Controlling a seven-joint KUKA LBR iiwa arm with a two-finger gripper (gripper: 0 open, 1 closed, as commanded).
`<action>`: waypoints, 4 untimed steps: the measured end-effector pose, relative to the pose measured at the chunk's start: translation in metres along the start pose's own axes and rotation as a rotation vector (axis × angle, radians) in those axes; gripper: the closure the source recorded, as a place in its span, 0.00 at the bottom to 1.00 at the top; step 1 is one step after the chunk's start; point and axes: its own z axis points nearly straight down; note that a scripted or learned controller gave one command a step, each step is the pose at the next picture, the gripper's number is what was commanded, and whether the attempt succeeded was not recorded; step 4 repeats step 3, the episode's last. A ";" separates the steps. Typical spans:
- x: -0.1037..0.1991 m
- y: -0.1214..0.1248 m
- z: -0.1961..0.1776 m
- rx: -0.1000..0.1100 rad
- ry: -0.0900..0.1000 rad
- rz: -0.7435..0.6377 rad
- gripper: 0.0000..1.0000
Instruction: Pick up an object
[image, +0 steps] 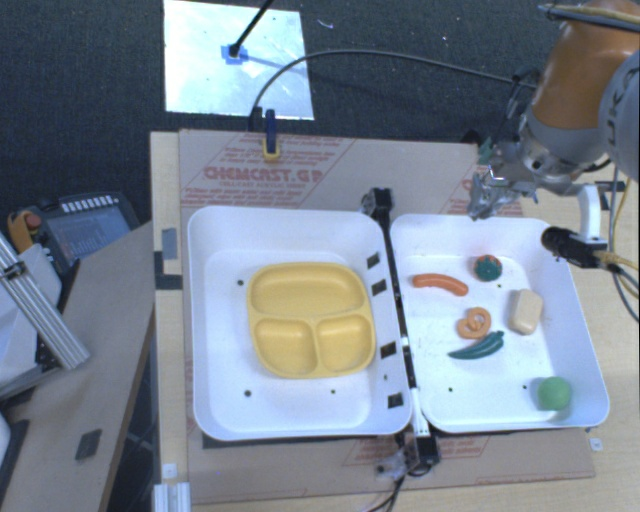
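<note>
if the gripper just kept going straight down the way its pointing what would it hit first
Probably the bare floor at the back edge of the right bin. The gripper hangs above that rim, pointing down, and the round teal toy lies nearer the camera. Depth is hard to judge from this slanted view.

Red "CHEMCAST GP" on brown board (300, 165)

Grey arm (600, 90), orange band, seemingly metallic gripper (490, 195).

Two white bins (290, 225), one yellow divided tray (305, 320), six small toy foods (440, 284).
</note>
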 end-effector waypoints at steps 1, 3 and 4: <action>0.059 0.000 0.015 0.001 0.001 -0.001 1.00; 0.162 0.002 0.035 0.002 0.001 -0.001 1.00; 0.162 0.002 0.035 0.002 0.001 -0.001 1.00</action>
